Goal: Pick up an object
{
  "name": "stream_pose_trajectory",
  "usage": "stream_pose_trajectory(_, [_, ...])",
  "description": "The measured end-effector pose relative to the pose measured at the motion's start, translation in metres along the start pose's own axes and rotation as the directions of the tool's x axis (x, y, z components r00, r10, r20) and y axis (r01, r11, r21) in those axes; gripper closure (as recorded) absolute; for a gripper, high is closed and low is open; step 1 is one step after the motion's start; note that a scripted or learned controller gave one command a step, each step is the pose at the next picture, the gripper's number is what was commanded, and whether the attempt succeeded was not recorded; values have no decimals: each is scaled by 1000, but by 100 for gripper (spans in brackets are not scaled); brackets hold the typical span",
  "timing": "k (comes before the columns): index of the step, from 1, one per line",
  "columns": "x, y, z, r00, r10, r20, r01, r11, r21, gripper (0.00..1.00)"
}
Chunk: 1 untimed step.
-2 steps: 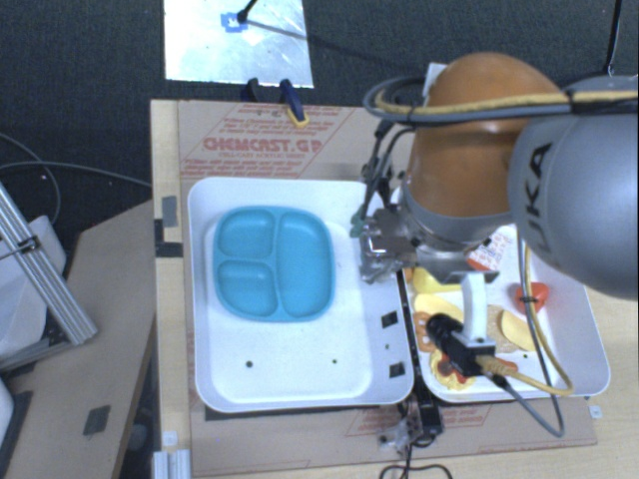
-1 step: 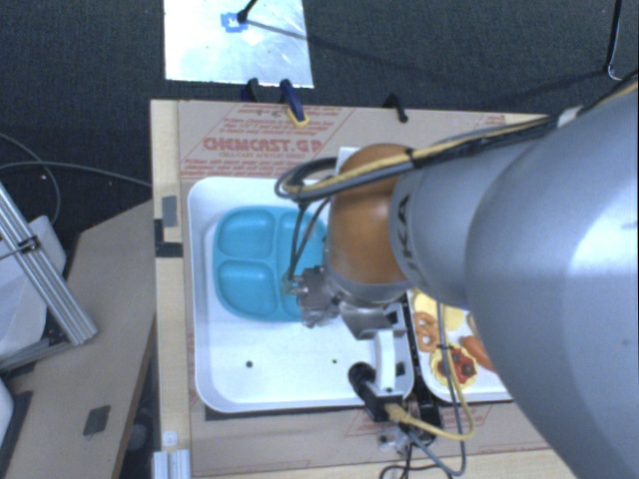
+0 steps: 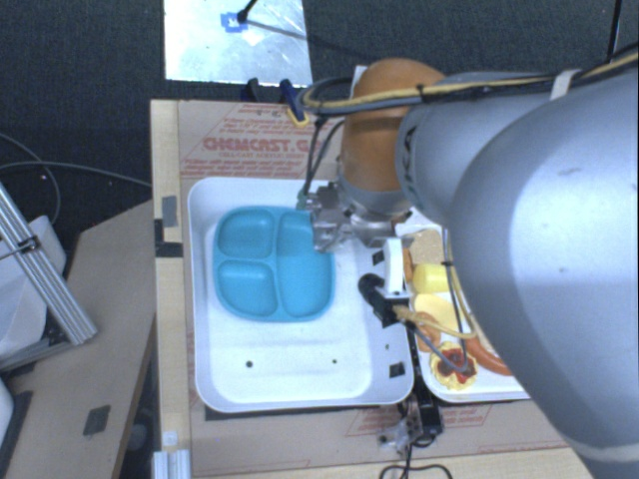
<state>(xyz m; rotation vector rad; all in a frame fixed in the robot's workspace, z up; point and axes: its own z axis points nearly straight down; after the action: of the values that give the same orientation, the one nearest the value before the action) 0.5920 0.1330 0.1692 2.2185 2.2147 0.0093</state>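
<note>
Overhead view of the bench. A blue plate point(image 3: 262, 267) with three compartments lies flat in the left bin point(image 3: 290, 362), in the half of that bin farther from the camera; it is the one loose thing visible in that bin. The arm point(image 3: 519, 218) enters from the right of the plate and covers much of the right bin point(image 3: 479, 394); its orange band point(image 3: 374, 118) shows beyond the plate's far right corner.

The gripper point(image 3: 324, 230) hangs at the plate's far right corner, over or against the rim; contact cannot be confirmed from this angle. Whether the gripper is released or clenched cannot be told, as the wrist housing hides its tip, and nothing is seen held in it.

To the right of the plate, across the wall between the bins, lie a yellow block point(image 3: 429, 277), a tan piece point(image 3: 427, 242) just beyond the block, and an orange stick point(image 3: 486, 357) nearer the camera, beside a small red item point(image 3: 454, 359).

A brown printed sheet point(image 3: 240, 143) lies under both bins, extending beyond the plate's far side.
</note>
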Motion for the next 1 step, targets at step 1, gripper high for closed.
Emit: stream_pose_trajectory(1, [-61,-66,-16,1000,2,0,-2,1000,12,100])
